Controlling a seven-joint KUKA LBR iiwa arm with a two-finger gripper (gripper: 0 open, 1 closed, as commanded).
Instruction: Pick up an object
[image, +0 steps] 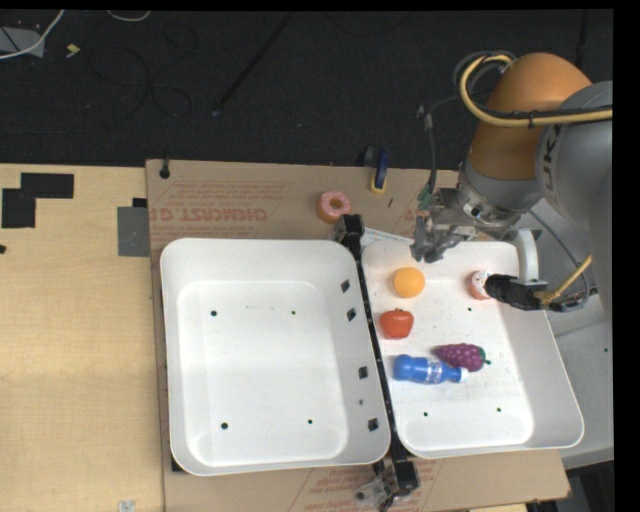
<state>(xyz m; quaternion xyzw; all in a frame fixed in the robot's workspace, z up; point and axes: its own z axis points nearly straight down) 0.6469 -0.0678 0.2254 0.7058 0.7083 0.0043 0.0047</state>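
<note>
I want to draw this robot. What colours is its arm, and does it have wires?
The arm is grey and rounded, with a big orange band above the wrist. A yellowish cable loops over the top, and thinner wires run beside it. The tool at its end is small, dark and metal-looking.

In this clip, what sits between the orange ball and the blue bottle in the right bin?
In the camera view, a red tomato-like piece lies between the orange ball and the blue bottle, apart from both.
</note>
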